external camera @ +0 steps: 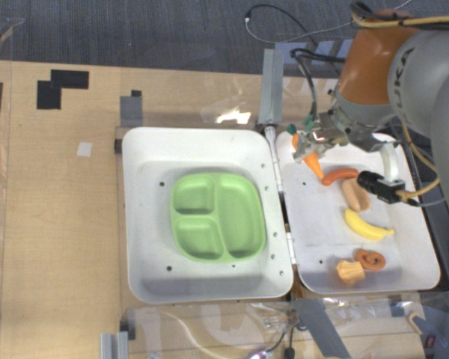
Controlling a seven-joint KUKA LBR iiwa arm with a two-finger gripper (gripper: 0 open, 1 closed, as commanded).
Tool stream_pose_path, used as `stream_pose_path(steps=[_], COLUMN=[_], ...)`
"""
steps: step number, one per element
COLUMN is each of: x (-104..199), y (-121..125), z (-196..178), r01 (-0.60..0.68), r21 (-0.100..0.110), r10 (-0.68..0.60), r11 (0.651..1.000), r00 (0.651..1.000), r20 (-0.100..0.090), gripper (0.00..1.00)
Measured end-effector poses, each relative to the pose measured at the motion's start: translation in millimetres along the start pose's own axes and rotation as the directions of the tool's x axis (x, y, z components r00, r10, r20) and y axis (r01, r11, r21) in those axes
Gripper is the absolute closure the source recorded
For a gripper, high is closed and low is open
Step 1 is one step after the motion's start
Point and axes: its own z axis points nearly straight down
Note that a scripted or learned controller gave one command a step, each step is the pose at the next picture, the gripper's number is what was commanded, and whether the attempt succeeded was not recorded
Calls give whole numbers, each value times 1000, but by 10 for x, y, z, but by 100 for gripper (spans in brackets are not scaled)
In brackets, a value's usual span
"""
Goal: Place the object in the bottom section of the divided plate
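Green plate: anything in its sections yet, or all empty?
All empty. The plate in the left bin shows three bare green sections; the toy foods, like the banana, lie in the right bin.

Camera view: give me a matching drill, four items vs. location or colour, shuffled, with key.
Items:
1. divided plate
2. banana
3. carrot
4. gripper

Descriptions:
A. yellow, middle of the right bin
B. green, in the left bin
C. at the right bin's far-left corner, above the carrot
D. orange, near the right bin's far edge

Pairs: 1-B, 2-A, 3-D, 4-C
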Motion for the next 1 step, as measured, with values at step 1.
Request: stream_pose_path(steps=[1], x=[412], y=[-391], z=[144], r01=[143], r21=[2], r10=[-143], r11=[990], r00=[990], r20=[-2], gripper=[100])
